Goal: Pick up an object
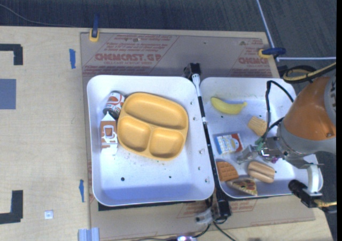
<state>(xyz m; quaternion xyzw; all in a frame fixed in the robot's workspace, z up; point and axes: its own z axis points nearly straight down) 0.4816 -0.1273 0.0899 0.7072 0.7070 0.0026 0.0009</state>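
Observation:
My gripper (250, 154) hangs low in the right bin (240, 87), its metal tip just above a tan bun-shaped toy (261, 171) and right of a small white and blue carton (228, 142). A yellow banana (228, 106) lies at the bin's back. A tan block (257, 125) sits mid-bin. A brown cookie-like piece (227, 170) and a pizza-slice toy (243, 185) lie near the front edge. The arm's orange band (312, 117) covers the bin's right side.
The left bin (149, 189) holds a large yellow divided tray (151, 125), with a can (113, 104) and an orange and white box (108, 132) at its left. A black divider clamp (193, 70) sits between the bins. Blue clips mark the board's back edge.

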